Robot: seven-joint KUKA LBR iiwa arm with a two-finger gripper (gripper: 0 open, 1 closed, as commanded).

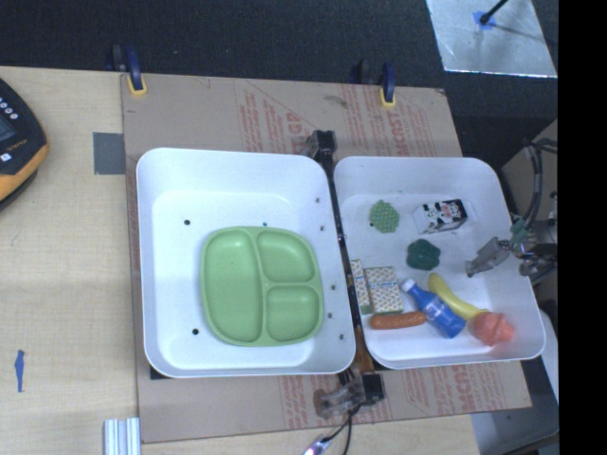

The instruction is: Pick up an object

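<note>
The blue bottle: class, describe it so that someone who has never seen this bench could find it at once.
Look in the right white bin, down in its near half. The blue bottle lies on its side there, between the brown sausage and the yellow banana. It is the one blue thing in the bin, with a white cap.

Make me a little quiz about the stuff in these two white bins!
1. True or false: the green plate lies in the left bin.
2. Which thing lies against the blue bottle: A) banana B) cow-print carton C) light green ball?
3. Fill in: the end effector is at the right bin's ____ edge.

Key: 1 true; 2 A; 3 right.
</note>
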